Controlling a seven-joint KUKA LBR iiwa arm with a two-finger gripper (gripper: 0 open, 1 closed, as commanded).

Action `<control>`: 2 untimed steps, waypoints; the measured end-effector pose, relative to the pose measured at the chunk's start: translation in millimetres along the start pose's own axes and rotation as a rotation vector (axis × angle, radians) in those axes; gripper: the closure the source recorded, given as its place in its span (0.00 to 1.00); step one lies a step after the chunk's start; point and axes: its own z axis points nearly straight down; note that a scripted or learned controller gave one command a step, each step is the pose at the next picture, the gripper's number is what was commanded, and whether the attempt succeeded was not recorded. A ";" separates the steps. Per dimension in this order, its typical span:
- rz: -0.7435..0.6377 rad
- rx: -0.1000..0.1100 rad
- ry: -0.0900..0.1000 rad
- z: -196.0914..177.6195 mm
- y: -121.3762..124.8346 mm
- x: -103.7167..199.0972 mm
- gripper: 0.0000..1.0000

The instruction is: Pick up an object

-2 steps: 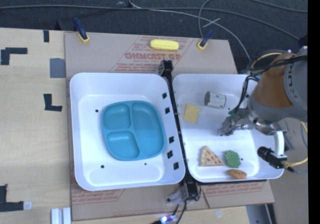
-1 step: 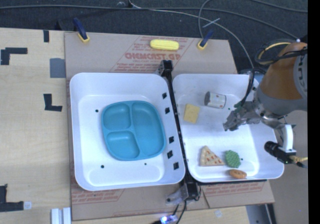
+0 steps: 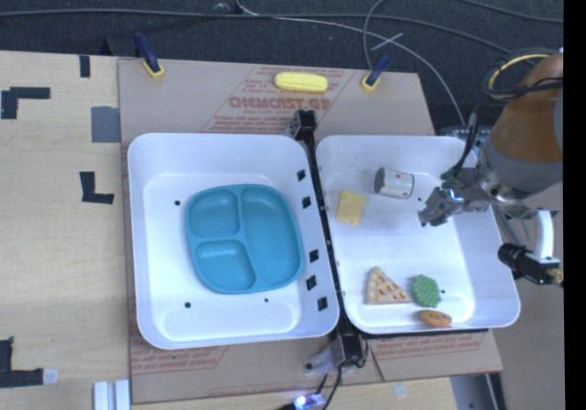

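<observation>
The gripper [image 3: 438,210] is hovering over the right bin [image 3: 485,257], its jaws' opening impossible to tell and nothing visibly held; the nearest object, a small cylinder [image 3: 395,182], is lying just left, unpicked.

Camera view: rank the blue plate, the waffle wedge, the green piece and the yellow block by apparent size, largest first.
1. Blue plate, by far the largest.
2. Waffle wedge.
3. Yellow block and green piece look about alike, so I won't rank them against each other.
</observation>
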 end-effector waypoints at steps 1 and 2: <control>0.000 -0.001 -0.001 -53.1 1.5 -0.1 1.00; -0.003 0.004 0.002 -48.3 10.1 44.0 1.00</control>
